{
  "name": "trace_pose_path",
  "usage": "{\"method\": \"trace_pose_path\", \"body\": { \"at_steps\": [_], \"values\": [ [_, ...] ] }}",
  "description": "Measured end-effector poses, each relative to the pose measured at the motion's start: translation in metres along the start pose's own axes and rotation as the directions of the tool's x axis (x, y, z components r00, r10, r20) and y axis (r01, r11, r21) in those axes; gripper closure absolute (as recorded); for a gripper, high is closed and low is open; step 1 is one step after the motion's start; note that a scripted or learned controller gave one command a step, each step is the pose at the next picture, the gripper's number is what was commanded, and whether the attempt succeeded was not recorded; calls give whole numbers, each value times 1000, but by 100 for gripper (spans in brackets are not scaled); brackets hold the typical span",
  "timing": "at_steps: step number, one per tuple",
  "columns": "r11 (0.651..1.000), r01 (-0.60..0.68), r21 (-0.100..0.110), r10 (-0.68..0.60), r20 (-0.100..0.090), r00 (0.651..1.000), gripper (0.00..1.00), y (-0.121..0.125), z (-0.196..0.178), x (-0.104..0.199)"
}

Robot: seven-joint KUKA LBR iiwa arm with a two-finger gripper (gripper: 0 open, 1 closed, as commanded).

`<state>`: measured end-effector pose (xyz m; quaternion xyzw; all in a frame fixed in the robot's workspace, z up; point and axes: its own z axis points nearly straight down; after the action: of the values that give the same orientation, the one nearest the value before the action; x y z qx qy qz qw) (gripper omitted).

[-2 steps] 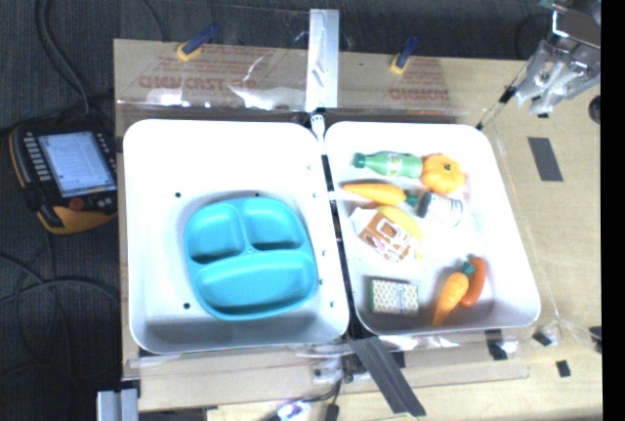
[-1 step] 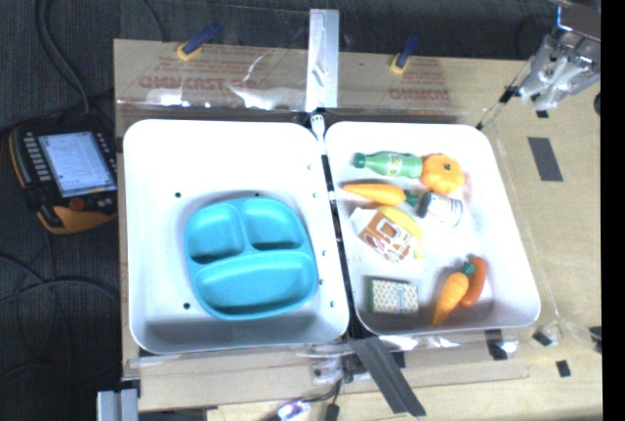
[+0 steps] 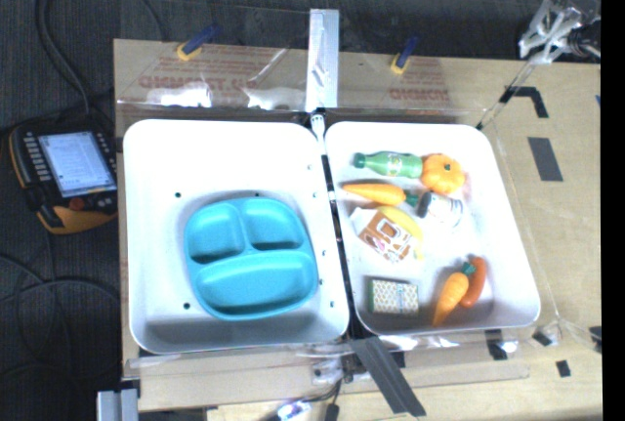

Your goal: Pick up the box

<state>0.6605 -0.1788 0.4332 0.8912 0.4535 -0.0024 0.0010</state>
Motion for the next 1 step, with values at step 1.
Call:
{"method": "trace_pose_path", "body": {
  "at_steps": [1],
  "values": [
    [1000, 2, 0, -2, 5, 1000, 100, 0, -9, 2]
  ]
}}
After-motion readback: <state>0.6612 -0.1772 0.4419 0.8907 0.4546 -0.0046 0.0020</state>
